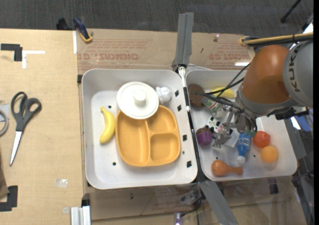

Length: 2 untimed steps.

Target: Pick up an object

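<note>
My gripper (pixel 223 137) hangs low in the right bin (pixel 284 169), under the orange-banded wrist. It sits over the middle of the bin, next to a purple round object (pixel 203 136) on its left and a blue bottle (pixel 243 145) on its right. A red ball (pixel 261 139) and an orange ball (pixel 269 154) lie further right. An orange pear-shaped toy (pixel 225 168) rests near the front wall. A brown object (pixel 196 94) and a yellow item (pixel 223 92) lie at the back, partly hidden by the arm. Nothing is visibly held.
The left bin (pixel 92 134) holds a yellow divided tray (pixel 148 141), a white lidded bowl (pixel 137 99), a banana (pixel 106 125) and a small white crumpled item (pixel 164 93). Scissors (pixel 21 117) lie on the bench at far left. A grey divider (pixel 184 40) stands behind the bins.
</note>
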### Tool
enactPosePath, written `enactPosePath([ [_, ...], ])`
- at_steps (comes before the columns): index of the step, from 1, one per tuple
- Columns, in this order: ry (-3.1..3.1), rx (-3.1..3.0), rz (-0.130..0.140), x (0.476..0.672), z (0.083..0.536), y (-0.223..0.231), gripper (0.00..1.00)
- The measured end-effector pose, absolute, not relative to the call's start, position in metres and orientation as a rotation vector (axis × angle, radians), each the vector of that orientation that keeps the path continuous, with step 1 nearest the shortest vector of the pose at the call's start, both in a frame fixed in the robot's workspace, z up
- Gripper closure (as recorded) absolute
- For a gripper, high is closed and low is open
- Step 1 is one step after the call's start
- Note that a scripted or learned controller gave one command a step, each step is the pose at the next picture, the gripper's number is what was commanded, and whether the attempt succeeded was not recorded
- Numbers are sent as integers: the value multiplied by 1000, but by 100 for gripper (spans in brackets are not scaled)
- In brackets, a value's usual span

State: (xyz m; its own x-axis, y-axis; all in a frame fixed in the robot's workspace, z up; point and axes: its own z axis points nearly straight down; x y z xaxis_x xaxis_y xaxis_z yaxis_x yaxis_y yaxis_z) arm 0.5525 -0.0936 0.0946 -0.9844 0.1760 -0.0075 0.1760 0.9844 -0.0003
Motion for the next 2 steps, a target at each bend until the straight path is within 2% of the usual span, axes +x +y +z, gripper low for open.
enactPosePath([
  [1, 3136, 64, -2, 511, 93, -185, 0],
  [2, 3135, 121, -1, 479, 93, -190, 0],
])
